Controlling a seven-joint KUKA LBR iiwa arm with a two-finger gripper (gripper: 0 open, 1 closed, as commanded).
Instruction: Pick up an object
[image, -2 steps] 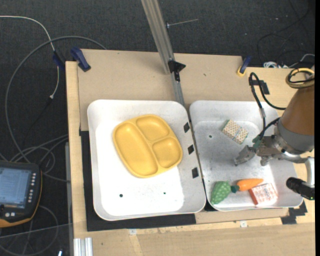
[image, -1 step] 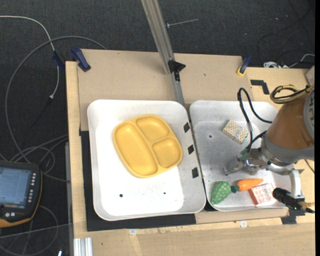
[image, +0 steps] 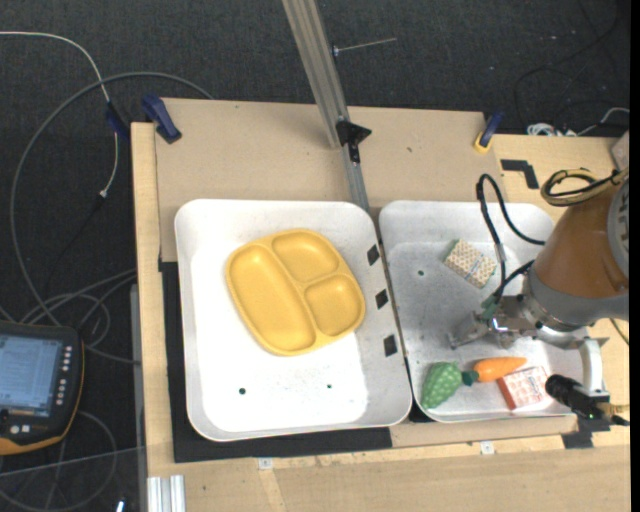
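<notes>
**Q.** Reading from left to right, what does the scene contain, and how far along is the pick?

**A.** The left bin (image: 200, 300) holds a yellow divided plate (image: 294, 291), lying flat near its middle. The right bin (image: 400, 225) holds four loose things: a green leafy toy (image: 441, 385) at the near edge, a toy carrot (image: 498, 369) just to its right, a red-and-white packet (image: 524, 387) just right of the carrot's tip, and a speckled block (image: 470, 262) farther back. All of them rest on the bin floor, so nothing has been lifted. The whole grasp is judged still to be done.

**Q.** Where do they lie relative to the end effector, and what is its state?

**A.** The gripper (image: 482, 331) is low over the right bin, on the arm (image: 585, 262) reaching in from the right. The carrot is nearest, just on the near side of it. The speckled block lies on its far side, a little apart. Nothing is seen between the fingers; whether they are spread or closed cannot be told at this angle.
</notes>
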